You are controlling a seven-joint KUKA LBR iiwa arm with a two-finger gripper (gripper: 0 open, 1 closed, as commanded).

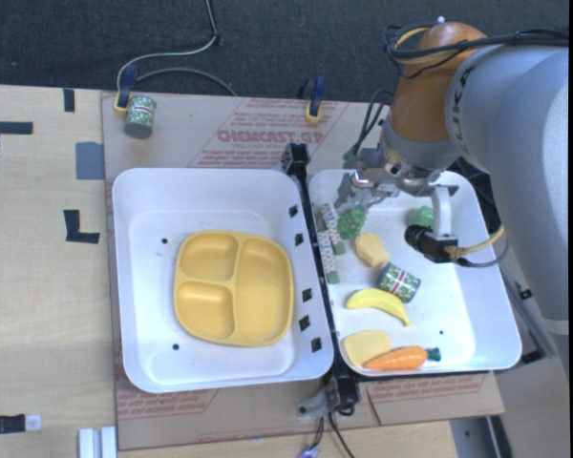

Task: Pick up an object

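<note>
I am low over the far end of the right-hand shallow white bin (pixel 497 346), my two-finger gripper (pixel 355 197) just above a small green leafy toy vegetable (pixel 351 221) that lies near the divider. Whether my hand is open or closed I cannot tell; the wrist hides it. Nothing is visibly held, so I judge the pick not yet made: the grasp and the lift are both left to do.

The candidates all lie in this bin. Just beside the green vegetable sits a pale yellow lump of toy food (pixel 371 249); nearer the camera are a small green-and-white labelled can on its side (pixel 399 281), a yellow plastic banana (pixel 379 304), a flat yellow half-round slice (pixel 364 344) and an orange toy carrot with a green top (pixel 397 358), the carrot touching the slice. A green round piece (pixel 421 217) rests near my cable.

The green vegetable lies close to the bin wall and to the yellow lump, which could crowd a grasp. The left-hand white bin (pixel 143 198) holds a yellow sectioned plastic plate (pixel 234 287), well apart from my work. Another small labelled can (pixel 139 115) stands on the brown cardboard sheet (pixel 248 136) beyond the bins.
</note>
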